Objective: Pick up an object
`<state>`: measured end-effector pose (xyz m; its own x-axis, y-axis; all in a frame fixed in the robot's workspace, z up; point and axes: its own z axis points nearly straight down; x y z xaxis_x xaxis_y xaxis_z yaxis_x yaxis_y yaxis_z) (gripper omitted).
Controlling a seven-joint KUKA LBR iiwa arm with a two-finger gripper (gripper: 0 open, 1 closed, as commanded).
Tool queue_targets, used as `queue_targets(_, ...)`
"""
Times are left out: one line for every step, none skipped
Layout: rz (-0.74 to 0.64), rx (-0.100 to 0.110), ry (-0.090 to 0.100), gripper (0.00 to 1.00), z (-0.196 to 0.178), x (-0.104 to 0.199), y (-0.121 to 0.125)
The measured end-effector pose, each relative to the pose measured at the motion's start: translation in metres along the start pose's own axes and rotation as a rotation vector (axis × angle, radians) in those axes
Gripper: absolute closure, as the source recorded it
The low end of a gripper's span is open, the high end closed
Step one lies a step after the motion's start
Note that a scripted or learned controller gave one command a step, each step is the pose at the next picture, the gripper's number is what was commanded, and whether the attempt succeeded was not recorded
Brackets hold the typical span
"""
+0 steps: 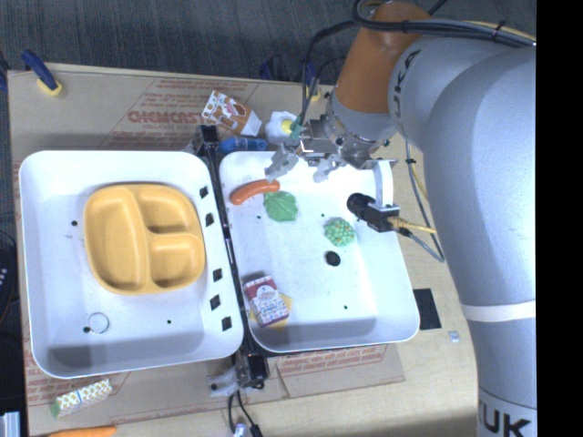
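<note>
In the right bin (314,330) lie several small things. An orange sausage-shaped toy (254,190) rests near the far left corner, lying slantwise with its right end raised toward the back wall. Just beside it, to the right and slightly nearer, sits a flat green leafy piece (281,206). Farther right, apart from both, a round green knobbly ball (340,232) sits on the white floor, with a small dark disc (332,259) a little nearer than it. Near the front left corner a red-and-white printed packet (266,300) lies flat, turned slightly askew.
</note>
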<state>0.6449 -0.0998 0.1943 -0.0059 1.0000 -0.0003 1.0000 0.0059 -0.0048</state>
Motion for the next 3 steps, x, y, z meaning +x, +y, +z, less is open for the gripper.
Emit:
queue_targets(0.154,0.002,0.001,0.0,0.094,0.002,0.002)
queue_targets(0.15,0.004,0.002,1.0,0.083,0.003,0.002)
queue_targets(0.151,-0.002,0.002,1.0,0.002,0.08,-0.004)
